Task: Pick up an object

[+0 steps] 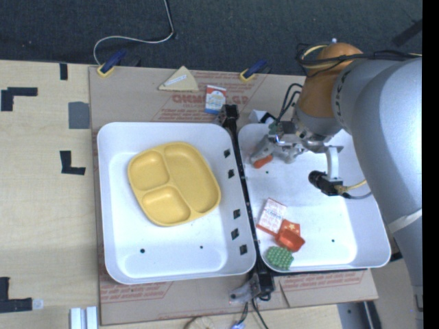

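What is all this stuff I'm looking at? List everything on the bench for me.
White bins: 2, white, side by side on the bench; left bin, right bin.
Divided plate: 1, yellow, three compartments, in the left bin.
Small packet: 1, white with red print, near front of the right bin.
Red block: 1, red-orange, touching the packet's front edge.
Green round piece: 1, green, at the right bin's front rim.
Orange item: 1, orange, right bin's back left, just beside the tool.
Little box: 1, red, white and blue, behind the bins.
Wedge: 1, tan, behind the left bin.
Clamps: 2, blue and yellow, at the board's back edge.
Arm: 1, grey with orange band, from the right.
Tool: 1, metal, low over the right bin's back.
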{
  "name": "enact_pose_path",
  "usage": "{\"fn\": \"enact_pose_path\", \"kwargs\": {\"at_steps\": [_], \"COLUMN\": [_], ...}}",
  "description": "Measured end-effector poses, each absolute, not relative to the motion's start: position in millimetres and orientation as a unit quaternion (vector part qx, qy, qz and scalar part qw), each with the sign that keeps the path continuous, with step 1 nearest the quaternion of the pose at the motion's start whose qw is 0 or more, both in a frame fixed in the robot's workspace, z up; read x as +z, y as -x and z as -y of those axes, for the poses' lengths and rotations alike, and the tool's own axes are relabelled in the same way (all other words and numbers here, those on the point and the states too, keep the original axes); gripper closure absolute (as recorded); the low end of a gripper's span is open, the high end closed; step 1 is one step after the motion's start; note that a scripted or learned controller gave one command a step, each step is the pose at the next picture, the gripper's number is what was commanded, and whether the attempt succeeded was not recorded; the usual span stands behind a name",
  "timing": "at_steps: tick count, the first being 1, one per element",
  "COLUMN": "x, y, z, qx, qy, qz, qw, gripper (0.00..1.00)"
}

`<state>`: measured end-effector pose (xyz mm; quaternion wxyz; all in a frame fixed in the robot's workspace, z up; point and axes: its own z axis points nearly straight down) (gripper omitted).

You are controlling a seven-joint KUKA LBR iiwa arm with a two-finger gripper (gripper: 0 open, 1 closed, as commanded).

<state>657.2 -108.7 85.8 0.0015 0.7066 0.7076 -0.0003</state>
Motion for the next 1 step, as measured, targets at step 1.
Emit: {"fn": "enact_pose_path", "kwargs": {"at_steps": [1], "x": [85.4], "y": [-668.8], "z": [102.6], "qx": [0.0003], "qy": [-0.707], "qz": [-0.708], "qw": [0.001], "gripper": [0.0]}}
